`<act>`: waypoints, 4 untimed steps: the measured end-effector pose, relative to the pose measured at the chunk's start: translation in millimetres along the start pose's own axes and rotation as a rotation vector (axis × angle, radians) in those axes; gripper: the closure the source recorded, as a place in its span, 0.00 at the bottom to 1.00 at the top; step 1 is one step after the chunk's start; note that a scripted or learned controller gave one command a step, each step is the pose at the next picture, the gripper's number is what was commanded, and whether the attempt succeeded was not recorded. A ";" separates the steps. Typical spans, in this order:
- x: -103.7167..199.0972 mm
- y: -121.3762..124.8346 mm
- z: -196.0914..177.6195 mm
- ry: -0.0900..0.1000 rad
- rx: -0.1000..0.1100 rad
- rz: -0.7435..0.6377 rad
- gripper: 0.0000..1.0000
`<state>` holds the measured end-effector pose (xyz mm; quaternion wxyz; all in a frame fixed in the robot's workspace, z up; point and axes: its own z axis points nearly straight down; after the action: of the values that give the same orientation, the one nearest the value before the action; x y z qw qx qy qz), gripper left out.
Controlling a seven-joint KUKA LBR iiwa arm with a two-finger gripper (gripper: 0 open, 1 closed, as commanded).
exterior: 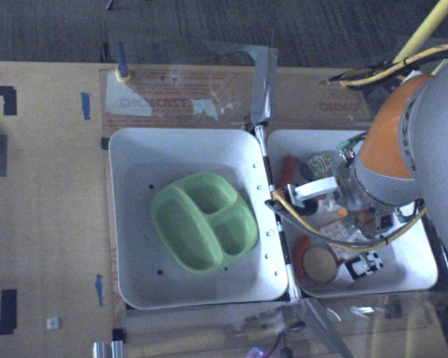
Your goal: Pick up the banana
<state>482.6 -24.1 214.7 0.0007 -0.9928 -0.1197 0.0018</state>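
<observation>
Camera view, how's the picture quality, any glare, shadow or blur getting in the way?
Camera view: even overhead light, a soft shadow along the left bin's inner walls; faint glare on the clear sheet above the bins; the green divided plate reads sharp; the arm looms large and slightly soft, covering much of the cluttered right bin, so its items are hard to identify.

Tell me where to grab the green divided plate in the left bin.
Probably straight down onto the green plate, pinching the raised divider between its compartments. It lies flat, so its sides offer little, and the wells leave room either side of the ridge. Its right rim sits close to the wall of the left bin.
</observation>
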 end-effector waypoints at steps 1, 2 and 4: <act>10.4 13.7 31.1 -0.002 0.002 -0.148 0.00; -17.7 71.7 85.7 -0.001 0.003 -0.030 0.00; -5.6 91.5 99.0 0.012 -0.006 -0.379 0.00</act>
<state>498.6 -114.2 115.5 -0.0010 -0.9525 -0.3046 -0.0045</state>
